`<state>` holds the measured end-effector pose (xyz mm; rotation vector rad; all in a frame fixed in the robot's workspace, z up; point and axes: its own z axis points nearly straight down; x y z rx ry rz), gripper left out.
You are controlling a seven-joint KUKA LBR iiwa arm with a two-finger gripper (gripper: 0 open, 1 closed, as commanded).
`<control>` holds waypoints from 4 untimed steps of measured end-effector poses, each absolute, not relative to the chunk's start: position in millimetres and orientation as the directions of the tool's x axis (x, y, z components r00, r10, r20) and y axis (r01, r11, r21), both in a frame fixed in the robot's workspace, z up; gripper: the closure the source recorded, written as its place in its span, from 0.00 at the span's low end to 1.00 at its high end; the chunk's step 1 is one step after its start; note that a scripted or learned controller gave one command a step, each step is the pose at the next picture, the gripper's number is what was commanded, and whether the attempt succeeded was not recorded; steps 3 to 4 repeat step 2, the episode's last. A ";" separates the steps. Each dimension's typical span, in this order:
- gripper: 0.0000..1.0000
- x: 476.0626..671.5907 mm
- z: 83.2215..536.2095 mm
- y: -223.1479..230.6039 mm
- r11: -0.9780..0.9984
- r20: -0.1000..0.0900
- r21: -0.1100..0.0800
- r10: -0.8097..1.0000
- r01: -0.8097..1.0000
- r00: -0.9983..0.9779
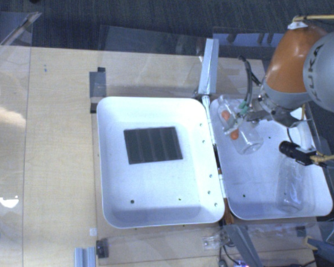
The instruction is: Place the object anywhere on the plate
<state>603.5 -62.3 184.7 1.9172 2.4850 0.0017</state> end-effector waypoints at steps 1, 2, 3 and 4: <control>1.00 627.3 316.9 -15.8 0.410 -0.003 0.007 0.912 0.912 -0.410; 0.00 627.3 316.8 -15.7 0.411 -0.003 0.006 0.912 0.912 -0.411; 0.00 627.3 316.8 -15.7 0.411 -0.003 0.006 0.912 0.912 -0.411; 0.00 627.3 316.8 -15.7 0.411 -0.003 0.006 0.912 0.912 -0.411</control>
